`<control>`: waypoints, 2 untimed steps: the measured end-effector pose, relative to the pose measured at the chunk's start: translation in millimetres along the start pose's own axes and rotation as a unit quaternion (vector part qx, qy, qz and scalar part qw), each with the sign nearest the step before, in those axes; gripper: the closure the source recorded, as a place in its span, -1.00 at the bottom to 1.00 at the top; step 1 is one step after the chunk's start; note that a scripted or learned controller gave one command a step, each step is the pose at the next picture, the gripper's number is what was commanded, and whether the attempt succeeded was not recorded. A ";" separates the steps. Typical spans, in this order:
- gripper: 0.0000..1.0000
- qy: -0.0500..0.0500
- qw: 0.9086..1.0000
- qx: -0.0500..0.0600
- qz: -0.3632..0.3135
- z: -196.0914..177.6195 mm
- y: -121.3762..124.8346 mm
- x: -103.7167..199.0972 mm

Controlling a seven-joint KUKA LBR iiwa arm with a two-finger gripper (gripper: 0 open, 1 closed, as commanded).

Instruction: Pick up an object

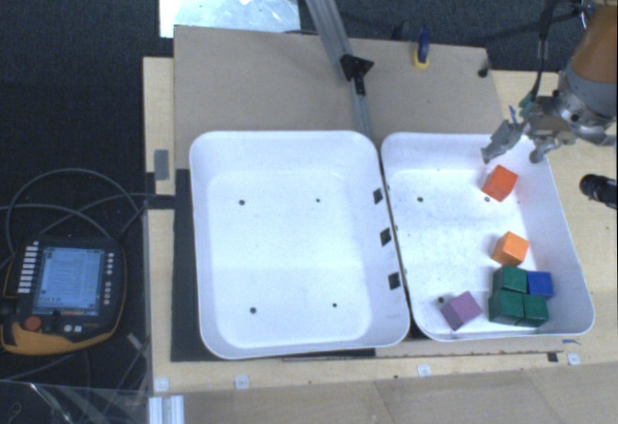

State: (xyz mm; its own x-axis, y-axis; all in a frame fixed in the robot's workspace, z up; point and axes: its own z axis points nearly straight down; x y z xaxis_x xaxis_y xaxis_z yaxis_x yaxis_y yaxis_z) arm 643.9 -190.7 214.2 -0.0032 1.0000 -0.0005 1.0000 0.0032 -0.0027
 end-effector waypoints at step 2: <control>-1.00 -0.002 1.000 -0.004 -0.001 94.7 1.5 3.3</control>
